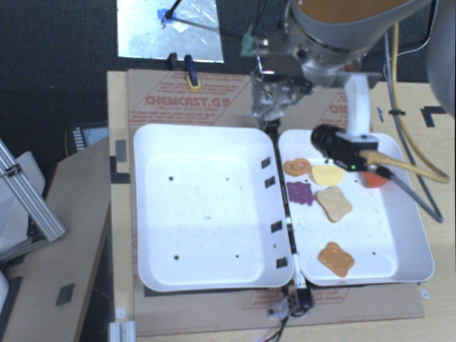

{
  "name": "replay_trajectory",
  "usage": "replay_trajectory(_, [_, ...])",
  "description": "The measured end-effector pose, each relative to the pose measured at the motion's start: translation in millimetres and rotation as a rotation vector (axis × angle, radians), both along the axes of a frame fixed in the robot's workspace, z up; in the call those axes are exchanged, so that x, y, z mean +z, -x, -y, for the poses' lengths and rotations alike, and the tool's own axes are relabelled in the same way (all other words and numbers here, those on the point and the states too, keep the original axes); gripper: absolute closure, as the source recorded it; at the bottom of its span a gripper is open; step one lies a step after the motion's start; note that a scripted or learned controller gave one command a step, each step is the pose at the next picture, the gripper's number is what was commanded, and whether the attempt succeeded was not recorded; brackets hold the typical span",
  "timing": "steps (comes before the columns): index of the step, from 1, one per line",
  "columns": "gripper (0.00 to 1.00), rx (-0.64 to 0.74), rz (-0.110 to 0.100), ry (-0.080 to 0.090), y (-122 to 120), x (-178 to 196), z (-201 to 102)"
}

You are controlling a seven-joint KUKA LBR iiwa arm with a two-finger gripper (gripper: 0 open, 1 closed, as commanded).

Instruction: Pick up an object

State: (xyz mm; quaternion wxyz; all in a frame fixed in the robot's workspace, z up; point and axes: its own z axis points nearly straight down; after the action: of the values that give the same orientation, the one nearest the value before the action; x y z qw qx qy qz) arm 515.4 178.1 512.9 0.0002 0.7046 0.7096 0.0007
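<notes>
— Pale bench seen from above at a slant, spread with printed cardboard. Carrying what?

— Two shallow white bins, side by side and touching along a clipped seam: left bin and right bin.

— And the arm?

— Grey arm, reaching in from the upper right, orange band across the top of the frame. Gripper poised over the far end of the seam between the bins, above the cardboard's edge.

— Released or clenched?

— Cannot tell; too dark and blurred against the wrist. Nothing seen in its grasp.

— Whereabouts of the things to pick?

— All in the right bin, grouped toward its left half. Orange pretzel shape nearest the gripper, close to the seam. Yellow piece just beside it, on its right. Purple piece below the pretzel, against the seam wall. Tan toast slice just right of the purple piece, below the yellow one. Brown toast slice apart from the rest, near the bin's front edge. Red piece farther right, partly hidden.

— Hidden by what?

— Black device on a white bracket, hanging over the bin's far side, yellow cable trailing off to the right.
</notes>
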Motion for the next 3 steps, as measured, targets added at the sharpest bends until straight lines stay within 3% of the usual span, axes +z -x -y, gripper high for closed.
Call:
replay_trajectory(1, [1.0,0.003,0.004,-0.001,1,13,2])
replay_trajectory(2, [1.0,0.0,-0.011,0.004,-3,-127,-43])
replay_trajectory(3, [1.0,-0.007,-0.014,0.005,6,-303,-39])
